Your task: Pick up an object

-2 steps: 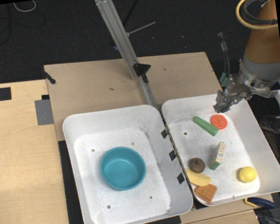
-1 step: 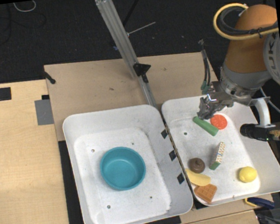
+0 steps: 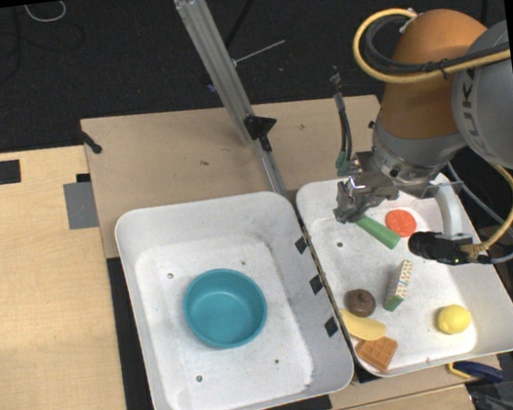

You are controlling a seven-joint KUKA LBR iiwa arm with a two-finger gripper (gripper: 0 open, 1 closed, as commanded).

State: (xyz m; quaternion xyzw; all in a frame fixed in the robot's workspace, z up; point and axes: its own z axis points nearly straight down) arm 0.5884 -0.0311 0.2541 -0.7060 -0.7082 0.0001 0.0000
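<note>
Grey arm, orange band, yellow cable

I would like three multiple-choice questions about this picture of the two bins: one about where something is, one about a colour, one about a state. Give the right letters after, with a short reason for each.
1. Where does the teal bowl sit?
A. in the left bin
B. in the right bin
C. on the bench outside the bins

2. What colour is the round ball near the right bin's front corner?
A. blue
B. yellow
C. black

3. How does the teal bowl stand?
A. upside down
B. upright, opening up
C. on its side

Answers: 1 A, the bowl lies within the left bin's walls. 2 B, the ball is plainly yellow. 3 B, its hollow inside faces the camera.

The gripper hangs over the right bin's back part, near a green stick and a red disc.
</note>
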